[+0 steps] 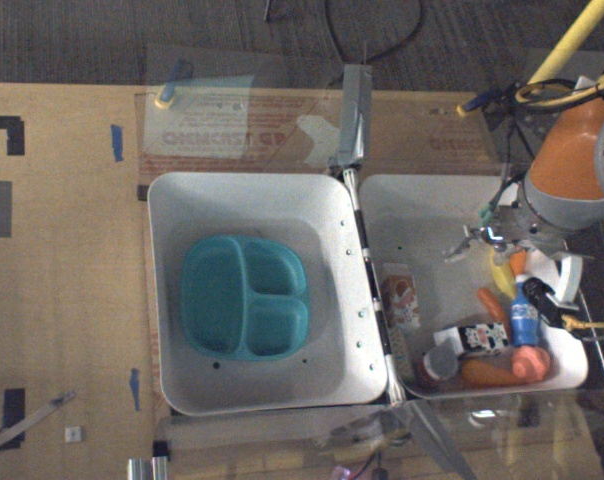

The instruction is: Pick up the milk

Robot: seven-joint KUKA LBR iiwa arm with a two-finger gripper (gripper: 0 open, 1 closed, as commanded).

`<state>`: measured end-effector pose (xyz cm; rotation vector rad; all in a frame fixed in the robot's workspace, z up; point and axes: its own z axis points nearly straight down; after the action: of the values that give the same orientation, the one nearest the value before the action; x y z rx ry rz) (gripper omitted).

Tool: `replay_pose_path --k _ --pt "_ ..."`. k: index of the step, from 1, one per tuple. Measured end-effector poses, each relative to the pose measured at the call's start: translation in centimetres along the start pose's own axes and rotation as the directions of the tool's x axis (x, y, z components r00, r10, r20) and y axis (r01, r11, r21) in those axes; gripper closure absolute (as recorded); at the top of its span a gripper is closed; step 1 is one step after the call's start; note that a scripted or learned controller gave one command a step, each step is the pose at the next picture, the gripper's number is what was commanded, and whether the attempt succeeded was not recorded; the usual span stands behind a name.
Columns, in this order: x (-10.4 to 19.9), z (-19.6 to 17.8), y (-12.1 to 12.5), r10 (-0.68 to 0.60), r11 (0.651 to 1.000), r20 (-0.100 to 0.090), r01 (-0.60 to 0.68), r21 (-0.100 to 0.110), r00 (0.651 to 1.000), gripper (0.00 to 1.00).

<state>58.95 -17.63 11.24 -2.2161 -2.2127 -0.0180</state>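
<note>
- White with black blotches, the milk (479, 338) is a small carton lying on its side on the floor of the right bin (422, 218), toward that bin's near edge.
- Just left of the milk, touching or nearly so, sits a grey cup (440, 363), its mouth facing up.
- Along the near side of the milk lies an orange carrot (487, 372), stretched left to right against the bin's near wall.
- At the carrot's right end rests a pink, rounded toy (532, 364).
- A blue bottle (523, 320) with a white cap stands or leans just right of the milk, beyond the pink toy.
- A smaller orange piece (491, 302) lies at a slant just beyond the milk, and a yellow piece (501, 273) lies a little farther on.
- A reddish packet (401, 301) lies flat near the bin's left wall, apart from the cluster.
- The gripper (484, 236) hangs over the far right part of the right bin, well apart from the milk and beyond the yellow piece.
- Its fingers (458, 251) look spread, one slanting left and toward the near side, with nothing between them.
- The arm's (570, 163) orange band and grey wrist rise above the gripper at the right edge.
- The left bin (182, 208) holds a teal tray (244, 296) with three compartments, lying flat near the middle.
</note>
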Motion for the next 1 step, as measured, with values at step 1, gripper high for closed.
replay_pose_path --k 1 --pt "-1.15 -8.73 -11.00 0.033 0.999 0.014 -0.033 0.002 0.999 0.00"
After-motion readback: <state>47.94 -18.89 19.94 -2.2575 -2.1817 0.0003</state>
